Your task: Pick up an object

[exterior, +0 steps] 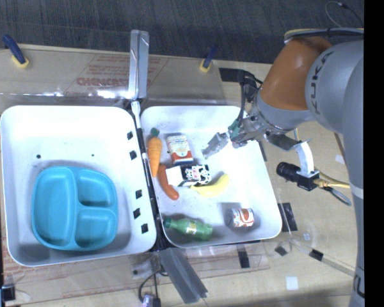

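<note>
Green bottle (188, 228) at near wall; banana (216, 184) below-left of fingers (214, 145).

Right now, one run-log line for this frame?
phase: approach | gripper: above right bin, nothing seen between fingers | right bin: carrot, banana, green bottle, can | left bin: blue tray

Both bins are white: the left bin (13, 171) and the right bin (256, 190). A light blue divided tray (75, 206) lies in the left one. In the right bin, the carrot (154, 157) is orange with a green top, the sausage (167, 183) red-orange, the banana (216, 185) yellow, and the bottle (189, 228) green. A small box (195, 173) is patterned black and white. The can (242, 217) shows orange and white. The arm (326, 69) is grey with an orange band.
</note>
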{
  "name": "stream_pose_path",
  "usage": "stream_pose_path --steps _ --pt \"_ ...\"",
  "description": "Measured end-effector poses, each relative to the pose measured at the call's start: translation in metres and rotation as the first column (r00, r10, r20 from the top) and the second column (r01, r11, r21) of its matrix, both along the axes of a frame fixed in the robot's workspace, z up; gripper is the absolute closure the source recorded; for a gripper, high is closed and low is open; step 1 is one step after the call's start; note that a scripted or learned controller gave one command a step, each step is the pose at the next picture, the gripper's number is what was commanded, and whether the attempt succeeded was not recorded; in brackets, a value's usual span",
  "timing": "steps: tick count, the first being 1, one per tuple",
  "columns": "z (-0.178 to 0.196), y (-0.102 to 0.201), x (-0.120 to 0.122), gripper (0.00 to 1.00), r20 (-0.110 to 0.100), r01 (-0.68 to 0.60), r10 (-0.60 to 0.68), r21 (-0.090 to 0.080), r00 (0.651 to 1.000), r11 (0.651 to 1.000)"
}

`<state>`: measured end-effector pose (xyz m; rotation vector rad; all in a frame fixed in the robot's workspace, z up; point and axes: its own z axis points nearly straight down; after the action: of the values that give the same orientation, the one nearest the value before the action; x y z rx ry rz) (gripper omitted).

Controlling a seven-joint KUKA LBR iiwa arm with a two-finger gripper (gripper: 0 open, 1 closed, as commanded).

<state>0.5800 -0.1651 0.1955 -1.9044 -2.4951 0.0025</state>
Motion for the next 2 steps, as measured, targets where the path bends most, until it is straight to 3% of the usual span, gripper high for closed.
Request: stream_pose_path --steps 1,2 --pt "-0.023 -0.003 0.034 0.0 0.003 -0.074 0.074 -0.001 0.997 0.997" --pt "0.078 0.023 0.073 0.0 0.005 -0.142 0.142 -0.001 0.99 0.99"
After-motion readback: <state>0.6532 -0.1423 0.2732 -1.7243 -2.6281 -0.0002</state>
